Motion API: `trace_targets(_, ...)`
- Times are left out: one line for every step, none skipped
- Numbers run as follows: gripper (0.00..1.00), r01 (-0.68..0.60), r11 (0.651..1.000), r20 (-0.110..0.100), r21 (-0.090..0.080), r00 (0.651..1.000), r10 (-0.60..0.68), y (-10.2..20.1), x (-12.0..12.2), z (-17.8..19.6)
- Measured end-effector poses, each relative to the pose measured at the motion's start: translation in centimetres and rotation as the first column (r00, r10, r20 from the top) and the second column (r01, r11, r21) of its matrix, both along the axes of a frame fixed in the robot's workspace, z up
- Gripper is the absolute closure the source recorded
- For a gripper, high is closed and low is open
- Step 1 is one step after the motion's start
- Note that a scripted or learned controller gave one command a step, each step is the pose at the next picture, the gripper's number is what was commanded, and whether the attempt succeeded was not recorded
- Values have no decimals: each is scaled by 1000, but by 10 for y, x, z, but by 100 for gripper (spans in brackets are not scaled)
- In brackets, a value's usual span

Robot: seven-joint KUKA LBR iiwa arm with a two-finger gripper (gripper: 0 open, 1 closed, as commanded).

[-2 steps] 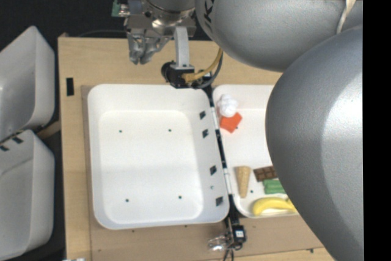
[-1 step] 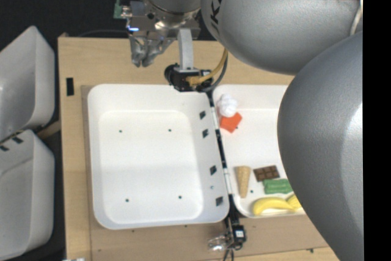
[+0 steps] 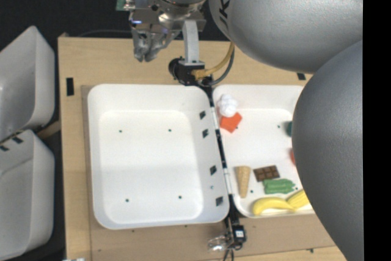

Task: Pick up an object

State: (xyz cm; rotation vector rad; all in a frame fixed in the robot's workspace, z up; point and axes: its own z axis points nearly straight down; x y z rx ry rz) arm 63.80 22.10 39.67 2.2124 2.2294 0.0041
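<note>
While the grey arm [image 3: 287,9] reaches in from the right, its pincer [image 3: 146,49] hangs above the wooden table [image 3: 73,70], behind the back edge of the left bin [image 3: 104,205]. Nothing sits between its fingers; how wide they stand I cannot tell. The objects lie in the right bin [image 3: 263,98]: a white ball [image 3: 227,105] touching an orange block [image 3: 230,123], an ice cream cone [image 3: 243,179], a chocolate piece [image 3: 266,173], a green piece [image 3: 278,186] and a banana [image 3: 275,205].
</note>
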Motion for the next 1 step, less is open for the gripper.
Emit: trace_targets(100,9,1000,-6,-5,1000,-9,-1,-5,-64)
